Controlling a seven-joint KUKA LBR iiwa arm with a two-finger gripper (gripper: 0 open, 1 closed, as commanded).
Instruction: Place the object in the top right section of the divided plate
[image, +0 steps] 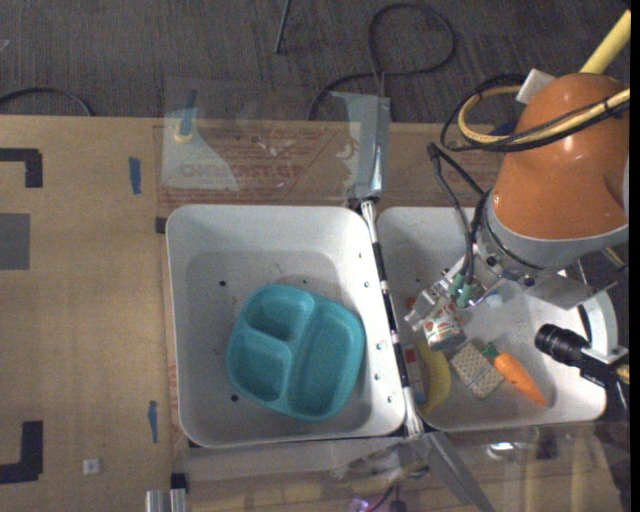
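A teal divided plate (296, 350) lies in the left bin (205, 260), turned at a slant, with two small sections on its left and one large section on its right. All its sections are bare. My gripper (452, 297) hangs low in the right bin (420, 240), near its left wall. Just below and left of it sits a small white and red can (443, 326), touching or nearly touching it. I cannot tell whether the can is held.
In the right bin a yellow banana (434, 372), a beige waffle-patterned block (476, 368) and an orange carrot (519, 377) lie in front of the gripper. The arm's orange band (560, 150) covers the bin's back right. Cables loop behind the bins.
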